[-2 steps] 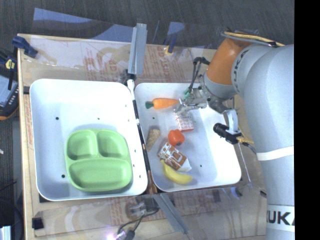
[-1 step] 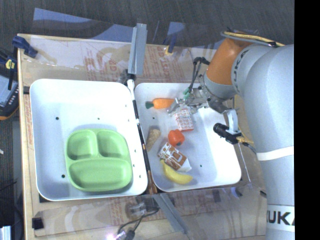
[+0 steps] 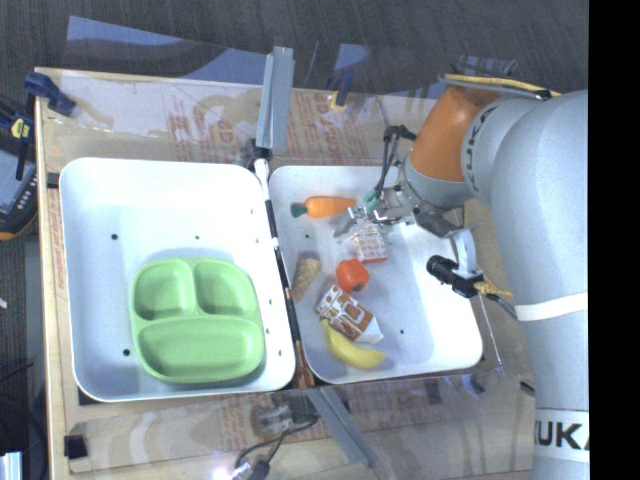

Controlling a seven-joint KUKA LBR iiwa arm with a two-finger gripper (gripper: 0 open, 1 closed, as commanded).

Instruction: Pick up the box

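Note:
A brown and white box lies tilted in the right bin, between a red tomato-like piece and a yellow banana. A smaller red-patterned white packet lies just above the tomato. My gripper hangs low over the bin's upper middle, right above that packet and beside an orange carrot. It is well apart from the brown box, and whether it touches the packet is unclear.
A beige oblong item lies by the right bin's left wall. The left bin holds a green divided plate. The arm's grey body covers the right bin's right side.

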